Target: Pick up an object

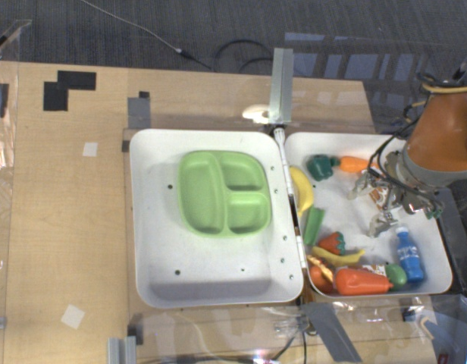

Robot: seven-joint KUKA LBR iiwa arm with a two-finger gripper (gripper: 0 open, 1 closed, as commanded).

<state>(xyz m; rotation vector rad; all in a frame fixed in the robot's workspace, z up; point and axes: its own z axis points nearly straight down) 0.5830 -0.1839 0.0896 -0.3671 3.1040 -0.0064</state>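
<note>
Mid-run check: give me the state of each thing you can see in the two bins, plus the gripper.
gripper: low over the right bin, nothing visibly between its fingers
green divided plate: flat in the left bin, nothing in its compartments
blue bottle: lying down, right bin
banana: against the left wall
carrot: lying by the back wall
orange pepper: on its side, front edge

arm (446, 131) cropped at right edge

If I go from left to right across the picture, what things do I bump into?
Left white bin → green divided plate → yellow banana → orange carrot with a green top → pincer → blue bottle.
</note>
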